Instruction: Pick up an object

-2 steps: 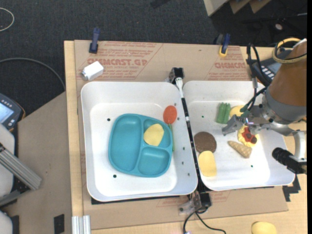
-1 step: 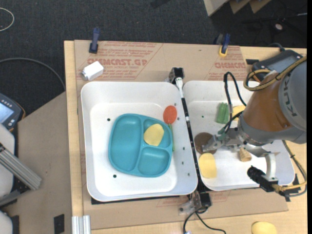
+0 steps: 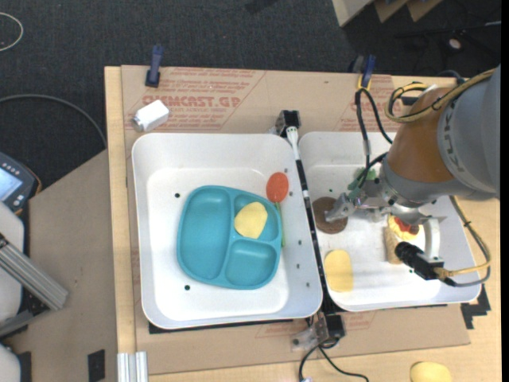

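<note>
You see two white bins side by side on the desk (image 3: 238, 94). In the left bin (image 3: 159, 213) a teal tray (image 3: 208, 241) carries a yellow piece (image 3: 251, 220), with an orange ball (image 3: 277, 186) just beside its upper right corner. In the right bin (image 3: 374, 289) the gripper (image 3: 342, 207) hangs over a brown disc (image 3: 328, 216); a yellow block (image 3: 339, 270) lies near.

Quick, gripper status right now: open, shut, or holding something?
Gripper: cannot be told; it hangs low in the right bin beside the brown object.
</note>
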Robot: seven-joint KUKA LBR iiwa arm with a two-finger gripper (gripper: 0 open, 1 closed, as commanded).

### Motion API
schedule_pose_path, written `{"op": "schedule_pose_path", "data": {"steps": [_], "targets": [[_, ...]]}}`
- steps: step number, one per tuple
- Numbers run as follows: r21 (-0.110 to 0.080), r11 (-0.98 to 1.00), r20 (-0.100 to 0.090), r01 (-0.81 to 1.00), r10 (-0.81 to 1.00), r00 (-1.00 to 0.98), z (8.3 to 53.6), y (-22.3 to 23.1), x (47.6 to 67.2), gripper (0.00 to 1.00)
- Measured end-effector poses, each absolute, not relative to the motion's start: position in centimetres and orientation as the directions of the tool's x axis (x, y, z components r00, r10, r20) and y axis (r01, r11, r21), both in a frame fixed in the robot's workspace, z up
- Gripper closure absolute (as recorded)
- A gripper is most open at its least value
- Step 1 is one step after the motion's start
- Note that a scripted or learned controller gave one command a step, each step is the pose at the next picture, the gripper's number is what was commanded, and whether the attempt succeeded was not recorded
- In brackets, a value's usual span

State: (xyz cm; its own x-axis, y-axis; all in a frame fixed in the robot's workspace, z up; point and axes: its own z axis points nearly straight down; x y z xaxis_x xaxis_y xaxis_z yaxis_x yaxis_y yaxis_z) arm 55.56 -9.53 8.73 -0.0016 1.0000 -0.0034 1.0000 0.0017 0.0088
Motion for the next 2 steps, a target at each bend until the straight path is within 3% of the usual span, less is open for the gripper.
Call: {"op": "schedule_pose_path", "data": {"steps": [1,2], "targets": [[0.007,0.001,-0.001,1.0,1.0,-0.001,8.7,-9.6,58.7,0.0],[0.001,0.005,0.003,1.0,1.0,-0.005,19.0,-3.5,52.0,0.0]]}}
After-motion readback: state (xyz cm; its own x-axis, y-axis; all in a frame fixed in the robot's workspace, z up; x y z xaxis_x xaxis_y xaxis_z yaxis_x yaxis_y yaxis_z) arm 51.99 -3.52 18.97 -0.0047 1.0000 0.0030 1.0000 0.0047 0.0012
